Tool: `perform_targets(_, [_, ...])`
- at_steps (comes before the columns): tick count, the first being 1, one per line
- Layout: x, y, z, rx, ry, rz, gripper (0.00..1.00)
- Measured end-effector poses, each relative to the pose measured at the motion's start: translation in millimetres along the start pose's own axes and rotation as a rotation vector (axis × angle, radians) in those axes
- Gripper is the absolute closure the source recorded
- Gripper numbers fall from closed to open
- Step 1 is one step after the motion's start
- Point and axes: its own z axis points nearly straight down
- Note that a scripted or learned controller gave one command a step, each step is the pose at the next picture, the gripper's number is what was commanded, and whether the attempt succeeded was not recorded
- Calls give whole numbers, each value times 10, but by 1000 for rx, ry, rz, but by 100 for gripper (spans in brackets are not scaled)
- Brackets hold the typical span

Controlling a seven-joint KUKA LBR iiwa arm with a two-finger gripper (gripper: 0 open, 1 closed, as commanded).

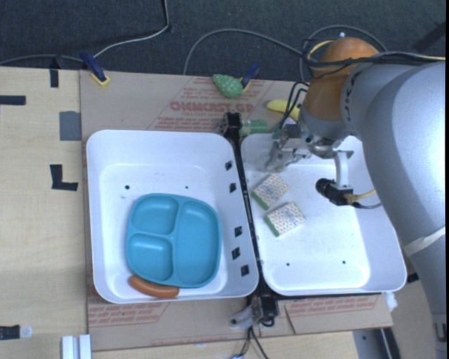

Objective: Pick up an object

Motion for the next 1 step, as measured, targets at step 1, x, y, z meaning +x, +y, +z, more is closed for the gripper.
perform_targets(1, [-1,-1,2,0,0,0,0])
